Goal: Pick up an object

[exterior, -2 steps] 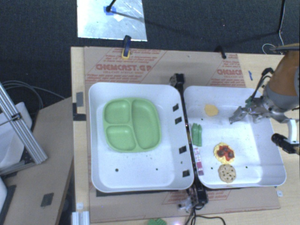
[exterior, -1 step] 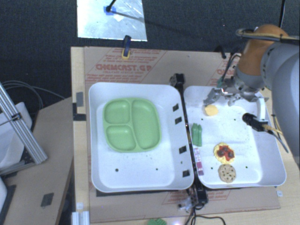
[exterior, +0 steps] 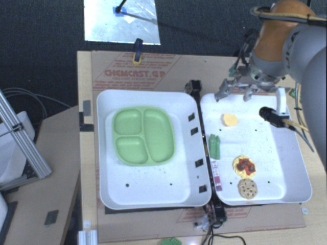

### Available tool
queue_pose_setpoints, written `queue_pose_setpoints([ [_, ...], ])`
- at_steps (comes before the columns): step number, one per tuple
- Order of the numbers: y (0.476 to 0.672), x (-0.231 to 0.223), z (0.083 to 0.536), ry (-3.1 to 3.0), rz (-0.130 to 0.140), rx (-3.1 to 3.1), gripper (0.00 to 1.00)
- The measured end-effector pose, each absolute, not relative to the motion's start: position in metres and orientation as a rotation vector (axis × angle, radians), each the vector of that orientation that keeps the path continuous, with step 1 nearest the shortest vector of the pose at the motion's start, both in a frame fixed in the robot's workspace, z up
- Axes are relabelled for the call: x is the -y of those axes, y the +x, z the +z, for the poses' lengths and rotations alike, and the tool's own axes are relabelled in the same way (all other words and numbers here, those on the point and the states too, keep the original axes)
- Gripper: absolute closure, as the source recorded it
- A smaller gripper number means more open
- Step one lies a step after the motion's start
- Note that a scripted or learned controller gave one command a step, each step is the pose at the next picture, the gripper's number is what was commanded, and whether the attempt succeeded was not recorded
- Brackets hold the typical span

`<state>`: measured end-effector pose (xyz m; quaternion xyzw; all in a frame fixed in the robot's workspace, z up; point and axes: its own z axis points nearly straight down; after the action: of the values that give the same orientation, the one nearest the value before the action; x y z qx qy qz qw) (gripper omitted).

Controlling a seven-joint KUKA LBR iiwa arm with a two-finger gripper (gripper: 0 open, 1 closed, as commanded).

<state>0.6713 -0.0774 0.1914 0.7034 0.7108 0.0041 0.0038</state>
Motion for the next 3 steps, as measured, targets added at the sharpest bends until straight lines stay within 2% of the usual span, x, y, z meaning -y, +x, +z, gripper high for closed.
queue_pose_setpoints([
  [1, 0.550, 0.118, 0.080, 2.234, -0.009, -2.220, 0.00],
  [2, 0.633, 0.126, 0.086, 2.209, 0.008, -2.222, 0.00],
  [3, 0.671, 0.096, 0.091, 2.209, 0.008, -2.226, 0.00],
])
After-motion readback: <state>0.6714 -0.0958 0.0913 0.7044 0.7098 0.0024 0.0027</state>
